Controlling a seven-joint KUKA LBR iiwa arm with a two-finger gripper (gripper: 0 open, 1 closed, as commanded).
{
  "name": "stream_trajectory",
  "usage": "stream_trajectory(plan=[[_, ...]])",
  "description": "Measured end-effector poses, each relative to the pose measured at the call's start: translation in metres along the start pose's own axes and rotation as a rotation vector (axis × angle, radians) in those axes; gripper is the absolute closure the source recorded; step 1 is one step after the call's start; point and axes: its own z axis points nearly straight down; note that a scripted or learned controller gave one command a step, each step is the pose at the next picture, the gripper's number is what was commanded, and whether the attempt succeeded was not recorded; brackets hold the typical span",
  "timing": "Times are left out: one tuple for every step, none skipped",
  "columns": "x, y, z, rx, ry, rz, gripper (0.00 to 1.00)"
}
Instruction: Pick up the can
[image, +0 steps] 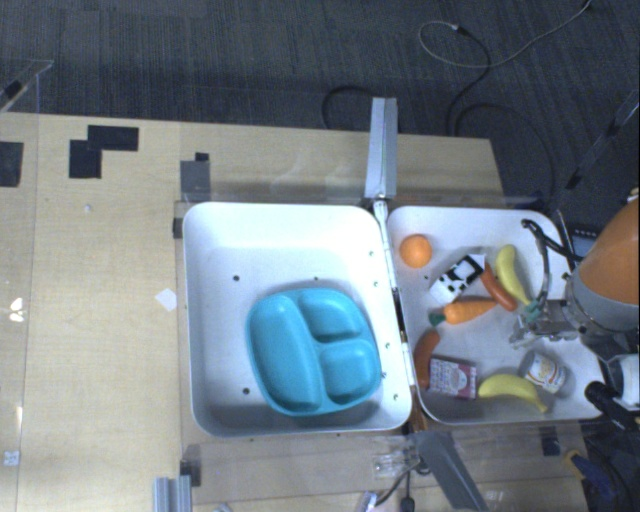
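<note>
The can (545, 372), short, silvery and with a pale label, lies near the front right corner of the right bin (470, 222). My gripper (540, 322) hangs just behind the can, a little above the bin floor, and is apart from it. The arm's orange band (612, 268) shows at the right edge. Nothing is visibly held in the gripper.
The right bin also holds an orange (415, 250), a black-and-white block (460, 275), two bananas (510, 272) (512, 388), a carrot (468, 311), a maroon carton (452, 378) and a brown sausage (427, 352). A blue divided plate (315, 350) lies in the left bin (210, 300).
</note>
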Motion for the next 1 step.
stream_trajectory(plan=[[-0.0001,-0.0001,0.0,0.0,0.0,0.0,0.0]])
